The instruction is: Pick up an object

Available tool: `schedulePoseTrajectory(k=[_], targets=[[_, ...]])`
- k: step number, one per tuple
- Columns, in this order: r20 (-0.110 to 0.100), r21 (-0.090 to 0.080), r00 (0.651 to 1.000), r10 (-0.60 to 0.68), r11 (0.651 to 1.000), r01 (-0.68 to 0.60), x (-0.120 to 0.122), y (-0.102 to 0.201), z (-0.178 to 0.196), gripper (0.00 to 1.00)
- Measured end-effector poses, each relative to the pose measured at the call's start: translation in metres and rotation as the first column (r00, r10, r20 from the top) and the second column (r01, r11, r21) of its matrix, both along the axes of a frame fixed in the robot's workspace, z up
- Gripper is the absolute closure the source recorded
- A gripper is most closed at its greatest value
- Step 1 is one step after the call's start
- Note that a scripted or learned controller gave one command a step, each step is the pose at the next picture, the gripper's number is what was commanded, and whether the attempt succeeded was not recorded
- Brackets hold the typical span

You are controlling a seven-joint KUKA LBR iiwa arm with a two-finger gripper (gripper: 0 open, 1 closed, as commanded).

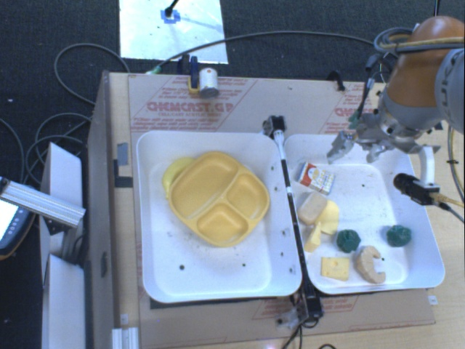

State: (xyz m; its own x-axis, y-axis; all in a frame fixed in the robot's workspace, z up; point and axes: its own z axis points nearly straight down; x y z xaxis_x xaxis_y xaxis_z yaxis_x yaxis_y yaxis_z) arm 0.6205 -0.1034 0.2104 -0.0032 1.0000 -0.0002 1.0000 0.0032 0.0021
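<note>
Gripper [361,145] open, nothing held, over right bin's [429,267] far edge; carton [317,177] just below-left.

A robotics lab: a table [240,97] topped with printed cardboard, loose cables [80,86] over dark carpet [43,20], two white bins [218,286].
</note>
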Motion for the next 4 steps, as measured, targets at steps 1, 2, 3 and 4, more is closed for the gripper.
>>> schedulePoseTrajectory(k=[1,2,3,4], targets=[[0.001,0.000,1.000,-0.002,1.000,0.002,-0.042,0.010,-0.114,0.00],[-0.001,0.000,1.000,-0.002,1.000,0.002,-0.077,0.007,-0.126,0.00],[0.001,0.000,1.000,-0.001,1.000,0.001,-0.076,0.007,-0.116,1.00],[0.002,0.001,1.000,0.001,1.000,-0.001,-0.034,0.069,-0.021,1.00]])
